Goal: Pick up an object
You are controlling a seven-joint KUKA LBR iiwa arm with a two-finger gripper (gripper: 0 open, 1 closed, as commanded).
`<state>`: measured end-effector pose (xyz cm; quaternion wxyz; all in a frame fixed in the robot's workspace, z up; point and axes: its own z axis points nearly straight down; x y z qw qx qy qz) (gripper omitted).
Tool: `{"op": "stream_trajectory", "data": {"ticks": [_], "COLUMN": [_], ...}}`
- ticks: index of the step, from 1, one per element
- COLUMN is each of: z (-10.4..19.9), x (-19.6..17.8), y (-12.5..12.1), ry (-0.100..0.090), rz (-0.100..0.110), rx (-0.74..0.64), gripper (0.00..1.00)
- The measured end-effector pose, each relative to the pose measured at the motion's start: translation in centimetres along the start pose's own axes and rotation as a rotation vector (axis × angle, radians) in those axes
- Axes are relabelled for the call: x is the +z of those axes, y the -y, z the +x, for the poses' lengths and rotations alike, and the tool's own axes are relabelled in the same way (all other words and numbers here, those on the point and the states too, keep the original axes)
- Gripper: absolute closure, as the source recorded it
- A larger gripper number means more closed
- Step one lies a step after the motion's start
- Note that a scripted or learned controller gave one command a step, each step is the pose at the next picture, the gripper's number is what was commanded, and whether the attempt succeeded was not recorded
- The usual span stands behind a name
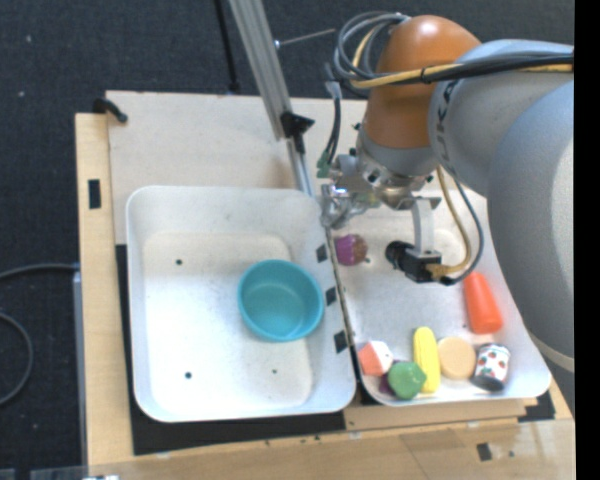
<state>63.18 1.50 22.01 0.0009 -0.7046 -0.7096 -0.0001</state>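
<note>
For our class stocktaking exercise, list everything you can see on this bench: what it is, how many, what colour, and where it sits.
Bins: two, white, side by side on the bench.
Bowl: one, teal, left bin, near its right wall.
Purple object: one, right bin, just below the gripper.
Orange cylinder: one, right bin, right side.
Yellow piece: one, right bin, front.
Green piece: one, right bin, front edge.
Tan disc: one, right bin, front.
Dice-like cube: one, white with dots, front right corner.
Arm: one, grey with orange band; gripper over the right bin's back-left part.

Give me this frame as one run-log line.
arm: over right bin | gripper: above purple object, near divider | grasp: none seen | left bin: blue bowl
</note>
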Motion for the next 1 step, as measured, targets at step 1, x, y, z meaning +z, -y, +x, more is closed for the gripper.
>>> {"op": "stream_trajectory", "data": {"ticks": [1], "z": [5.88], "x": [-1.48], "y": [-0.28], "ry": [-0.001], "rz": [-0.003], "rx": [-0.002], "gripper": [1.00]}}
